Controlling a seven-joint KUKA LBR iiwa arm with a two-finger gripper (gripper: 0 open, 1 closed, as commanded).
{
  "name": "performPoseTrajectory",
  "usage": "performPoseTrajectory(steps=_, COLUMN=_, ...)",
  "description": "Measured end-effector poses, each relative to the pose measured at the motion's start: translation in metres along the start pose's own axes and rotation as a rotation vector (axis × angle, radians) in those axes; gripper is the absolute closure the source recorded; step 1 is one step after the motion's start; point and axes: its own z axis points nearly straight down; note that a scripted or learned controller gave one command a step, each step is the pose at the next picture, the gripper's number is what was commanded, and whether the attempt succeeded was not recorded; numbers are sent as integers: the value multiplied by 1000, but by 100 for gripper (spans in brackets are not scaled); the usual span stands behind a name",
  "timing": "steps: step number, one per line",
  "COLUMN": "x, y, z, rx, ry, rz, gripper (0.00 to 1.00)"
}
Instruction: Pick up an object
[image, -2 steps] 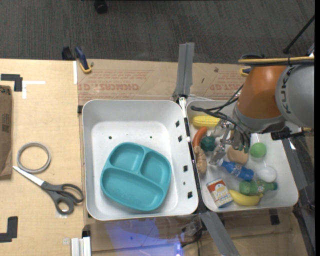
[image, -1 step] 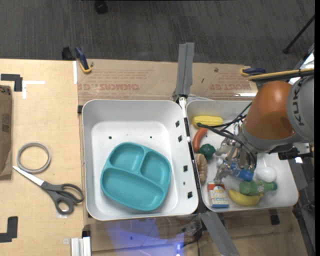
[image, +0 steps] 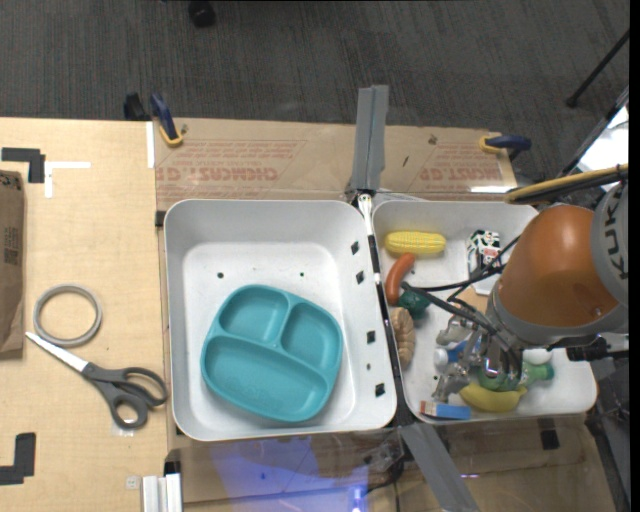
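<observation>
Camera view: gripper (image: 478, 372) low in the right bin (image: 560, 402), just above the banana (image: 490, 398); finger state cannot be told. Centre on the banana before closing

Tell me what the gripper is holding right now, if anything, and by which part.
It cannot be told. The gripper is low in the right bin, over a banana amid clutter, and the view doesn't settle whether anything is held.

The grey arm (image: 560, 275), orange-banded, reaches in from the right, its end effector (image: 478, 368) pointing down.
</observation>
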Motion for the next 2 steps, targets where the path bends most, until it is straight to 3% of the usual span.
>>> performPoseTrajectory(steps=1, x=-108, y=8, z=2, rx=0, ry=5, rz=-99, gripper=0)
performPoseTrajectory(steps=2, x=-110, y=8, z=-8, rx=1, ry=0, rz=-102, gripper=100)
